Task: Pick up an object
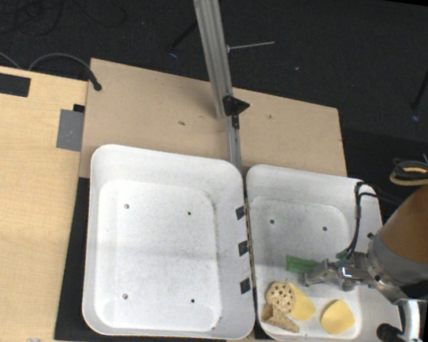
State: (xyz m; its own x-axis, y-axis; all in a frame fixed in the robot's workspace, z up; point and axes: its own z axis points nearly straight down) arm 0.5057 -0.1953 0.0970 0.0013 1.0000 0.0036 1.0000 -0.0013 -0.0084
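Green block (299,263) lies flat mid-floor of the right bin (307,190), just left of the hand (324,274). Hand tips sit almost at the block's right end, probably lining up a grasp; nothing visibly between them, and whether the hand is wide or narrow, cannot tell. Near side of the same bin: cookie (281,295) touching a yellow piece (302,305), tan scrap (281,319) below, second yellow piece (338,317) to the right, apart. Left bin (112,160) sits beside it on the bench (3,198).
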